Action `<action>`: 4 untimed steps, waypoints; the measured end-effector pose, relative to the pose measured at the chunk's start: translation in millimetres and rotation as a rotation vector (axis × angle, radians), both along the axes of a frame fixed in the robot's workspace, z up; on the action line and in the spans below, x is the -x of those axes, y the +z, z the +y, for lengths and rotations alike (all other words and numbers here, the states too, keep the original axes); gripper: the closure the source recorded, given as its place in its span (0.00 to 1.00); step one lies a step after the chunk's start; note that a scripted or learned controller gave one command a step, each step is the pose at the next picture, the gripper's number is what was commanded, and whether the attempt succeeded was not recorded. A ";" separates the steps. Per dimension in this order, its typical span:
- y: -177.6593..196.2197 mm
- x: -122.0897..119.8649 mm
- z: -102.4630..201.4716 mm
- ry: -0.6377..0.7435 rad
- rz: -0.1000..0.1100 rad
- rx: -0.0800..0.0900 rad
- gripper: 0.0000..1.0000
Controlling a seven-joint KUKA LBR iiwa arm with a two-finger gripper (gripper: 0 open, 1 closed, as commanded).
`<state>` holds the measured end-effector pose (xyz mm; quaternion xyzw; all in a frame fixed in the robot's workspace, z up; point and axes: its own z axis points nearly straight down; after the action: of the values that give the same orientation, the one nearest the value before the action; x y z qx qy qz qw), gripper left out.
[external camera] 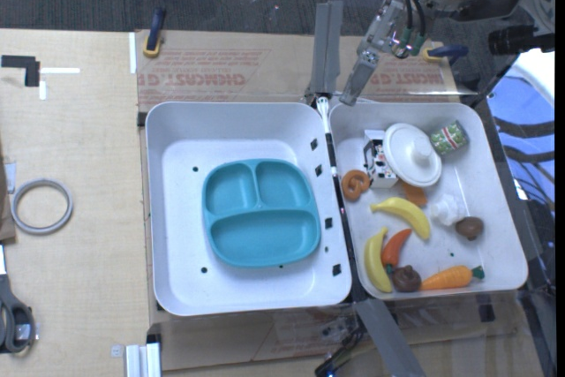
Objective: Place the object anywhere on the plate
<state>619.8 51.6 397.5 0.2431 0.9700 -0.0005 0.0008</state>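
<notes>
Pale wooden bench [79, 296] — two white bins [168, 216], tape roll [39, 206], scissors [16, 324].

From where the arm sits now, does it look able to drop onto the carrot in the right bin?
Probably yes. The carrot lies uncovered near the right bin's front edge, with a brown piece at its tip. The gripper hovers by the far rim, nothing between.

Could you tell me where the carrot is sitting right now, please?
The carrot lies in the right bin, near its front right corner, just right of a dark brown round item.
</notes>
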 end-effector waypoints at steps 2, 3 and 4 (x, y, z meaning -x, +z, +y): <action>87.2 -27.6 -53.4 0.647 -0.009 0.003 1.00; 19.8 -40.1 -70.8 0.866 -0.001 0.000 1.00; -63.3 -39.9 -52.2 1.149 -0.002 0.000 1.00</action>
<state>659.7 -0.7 334.3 -0.3230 0.9464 0.0003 0.0016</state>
